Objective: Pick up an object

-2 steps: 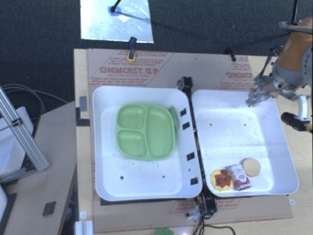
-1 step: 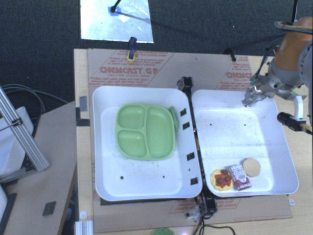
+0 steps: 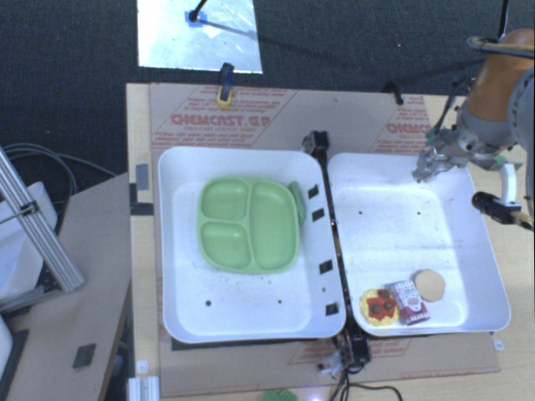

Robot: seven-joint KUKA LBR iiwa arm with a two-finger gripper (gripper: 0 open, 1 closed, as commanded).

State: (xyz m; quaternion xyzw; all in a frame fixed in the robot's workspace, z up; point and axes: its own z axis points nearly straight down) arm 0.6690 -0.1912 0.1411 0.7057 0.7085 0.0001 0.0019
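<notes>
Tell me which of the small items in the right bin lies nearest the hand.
The tan round disc; it lies above and right of the red packet and yellow piece, toward the hand.

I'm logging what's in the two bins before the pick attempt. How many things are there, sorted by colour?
Green: 1, the divided plate in the left bin.
Yellow with red: 1, the small round item in the right bin.
Red and white: 1, the packet.
Tan: 1, the round disc.
Total: 4

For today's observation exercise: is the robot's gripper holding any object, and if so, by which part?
Nothing is held. The gripper hangs over the right white bin's far edge, nothing between its fingers.
</notes>
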